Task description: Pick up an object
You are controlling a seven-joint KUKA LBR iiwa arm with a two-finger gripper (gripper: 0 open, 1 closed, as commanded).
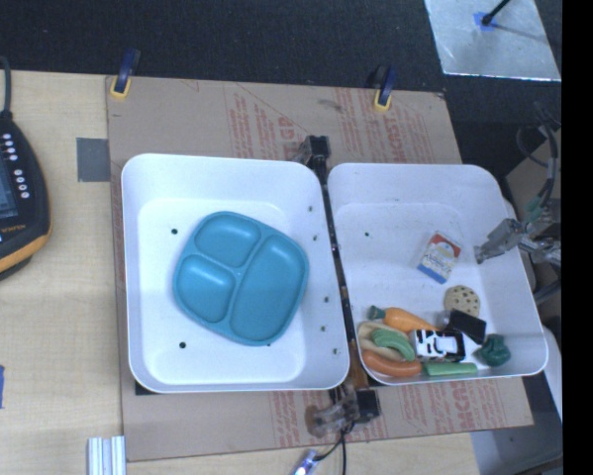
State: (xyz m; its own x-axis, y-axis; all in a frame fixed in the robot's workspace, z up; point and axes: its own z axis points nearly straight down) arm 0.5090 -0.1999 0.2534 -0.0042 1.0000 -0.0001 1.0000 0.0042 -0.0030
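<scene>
The grey two-finger gripper (496, 245) hovers at the right bin's (395, 191) right rim — whether its fingers are wide or narrow, I cannot tell. A small red-and-white packet (439, 257) lies just left of it, apart from the toys heaped in the near corner — a blue divided plate (241, 277) fills the left bin (157, 181).
</scene>
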